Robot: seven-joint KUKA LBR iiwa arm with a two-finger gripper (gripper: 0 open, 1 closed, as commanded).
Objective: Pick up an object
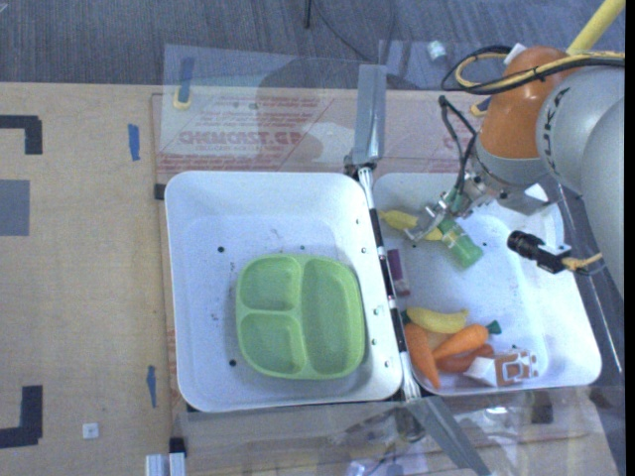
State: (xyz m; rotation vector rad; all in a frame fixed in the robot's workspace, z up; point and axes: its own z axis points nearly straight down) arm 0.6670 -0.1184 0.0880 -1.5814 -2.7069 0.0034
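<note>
The tool (pixel 440 221) hangs low near the right bin's (pixel 585 350) back-left corner, touching a green bottle (pixel 462 247); its grip state is unclear.

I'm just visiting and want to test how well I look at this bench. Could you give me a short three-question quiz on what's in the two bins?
1. True or false: the green divided tray lies in the left bin.
2. Which bin is the gripper over? A) the left bin B) the right bin C) neither
3. Fill in: at the near end of the right bin, a yellow banana lies beside two orange ______.

Key:
1. True.
2. B. It is at the far end, next to a green bottle.
3. Carrots.
</note>
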